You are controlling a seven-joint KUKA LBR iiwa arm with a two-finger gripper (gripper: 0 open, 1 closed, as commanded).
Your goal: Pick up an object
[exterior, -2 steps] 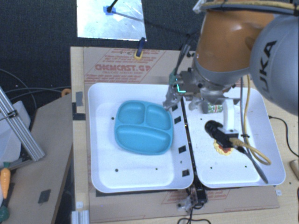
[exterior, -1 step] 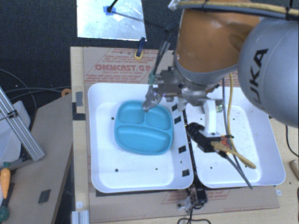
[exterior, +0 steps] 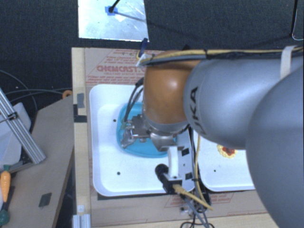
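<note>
Parked over the left bin (exterior: 102, 175), the arm (exterior: 228, 103) hides most of a blue dish (exterior: 137, 148); gripper grip impossible to tell. Printed "KUKA" along the arm, "CHEMCAST" on the brown sheet (exterior: 114, 65).

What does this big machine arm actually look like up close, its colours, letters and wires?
The arm is a thick, rounded, glossy grey tube with part of the dark KUKA lettering on its side. An orange-brown band rings it above the wrist. Below sits a metal end effector, with black cables looping to it and a yellowish cable running along the top.
</note>
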